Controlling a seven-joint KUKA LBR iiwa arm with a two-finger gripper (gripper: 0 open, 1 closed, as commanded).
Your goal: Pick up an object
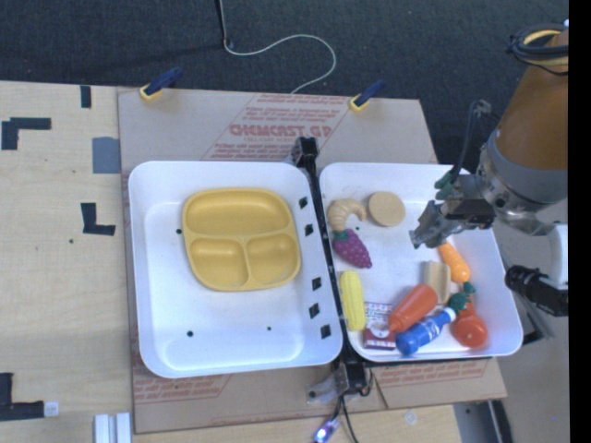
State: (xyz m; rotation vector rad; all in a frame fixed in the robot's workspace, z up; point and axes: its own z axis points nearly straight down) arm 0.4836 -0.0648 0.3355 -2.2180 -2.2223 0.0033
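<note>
yellow plastic first: a three-compartment tray (243, 237) sits in the left bin (152, 247), with nothing in its wells. across the black divider (319, 238), the right bin (406, 175) holds the clutter. by the divider lie a croissant (343, 212), a bunch of purple grapes (352, 248) and a corn cob (352, 299). a round cookie (386, 209) lies further in. lower down, a flat red-and-white packet (373, 326), a big carrot (412, 307), a blue bottle (425, 332) and a tan wedge (434, 279) crowd together, touching or overlapping. a small orange carrot (455, 262) and a red tomato-like piece (470, 329) sit near the right wall.

the gripper (432, 225) hovers over the right bin between the cookie and the small carrot, nothing seen between its fingers; whether they are spread or closed i cannot tell at this slant.

likely risks: a descent here meets bare floor and closes on nothing. aimed at the small carrot, a finger could strike it and roll it to the wall. in the lower pile, fingers may wedge between neighbours and lift none cleanly.
</note>
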